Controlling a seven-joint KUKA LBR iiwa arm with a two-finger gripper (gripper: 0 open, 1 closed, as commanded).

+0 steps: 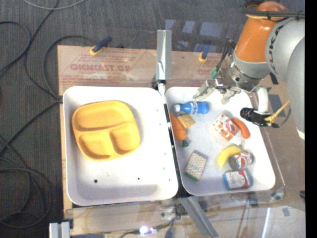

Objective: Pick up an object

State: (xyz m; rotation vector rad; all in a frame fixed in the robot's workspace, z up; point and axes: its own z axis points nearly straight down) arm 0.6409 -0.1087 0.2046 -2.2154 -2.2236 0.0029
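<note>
Gripper (216,90) hung with its jaws apart and nothing in them. The blue water bottle (193,107) lay on its side just below them. Looked light and slick; I'd grab mid-body.

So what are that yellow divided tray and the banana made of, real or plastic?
The yellow divided tray looks like moulded plastic: one even colour, rounded compartment edges, a soft sheen. The banana is probably a plastic toy too, since its yellow is smooth and unmarked, though the view is too coarse to rule out real fruit.
</note>
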